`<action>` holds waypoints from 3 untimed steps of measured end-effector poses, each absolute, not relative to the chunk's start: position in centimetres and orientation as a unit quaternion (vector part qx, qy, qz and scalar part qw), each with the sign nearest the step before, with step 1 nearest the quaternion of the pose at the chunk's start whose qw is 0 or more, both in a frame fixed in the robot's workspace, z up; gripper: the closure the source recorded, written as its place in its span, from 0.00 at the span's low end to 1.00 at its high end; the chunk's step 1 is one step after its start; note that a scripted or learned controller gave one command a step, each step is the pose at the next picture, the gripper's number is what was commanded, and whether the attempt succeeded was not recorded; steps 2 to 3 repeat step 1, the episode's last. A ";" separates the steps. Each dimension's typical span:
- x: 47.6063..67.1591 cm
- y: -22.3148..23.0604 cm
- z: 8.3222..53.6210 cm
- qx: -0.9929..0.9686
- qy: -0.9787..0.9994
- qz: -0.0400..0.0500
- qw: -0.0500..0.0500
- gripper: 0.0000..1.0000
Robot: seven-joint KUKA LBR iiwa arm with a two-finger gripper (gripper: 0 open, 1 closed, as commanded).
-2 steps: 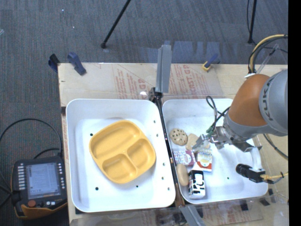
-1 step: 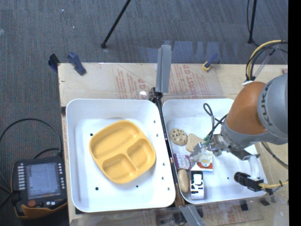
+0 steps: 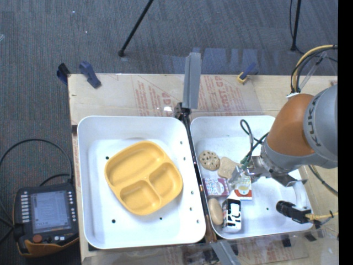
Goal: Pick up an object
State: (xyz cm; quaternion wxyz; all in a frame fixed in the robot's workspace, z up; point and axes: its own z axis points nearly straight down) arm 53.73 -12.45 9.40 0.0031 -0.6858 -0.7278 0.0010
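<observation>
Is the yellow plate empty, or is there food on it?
Empty. The yellow plate shows three bare compartments in the left bin.

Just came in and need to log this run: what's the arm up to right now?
The gripper is down in the right bin, among a heap of small items: a cookie, a purple packet, a red-and-white carton. Nothing is visibly held yet. The left bin holds a yellow tray, untouched.
</observation>
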 end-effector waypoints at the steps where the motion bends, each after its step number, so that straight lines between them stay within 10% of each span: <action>1: 55.6 -6.1 18.6 -0.658 -0.753 0.001 0.002 1.00; 3: 55.6 -6.1 18.6 -0.658 -0.753 0.001 0.002 1.00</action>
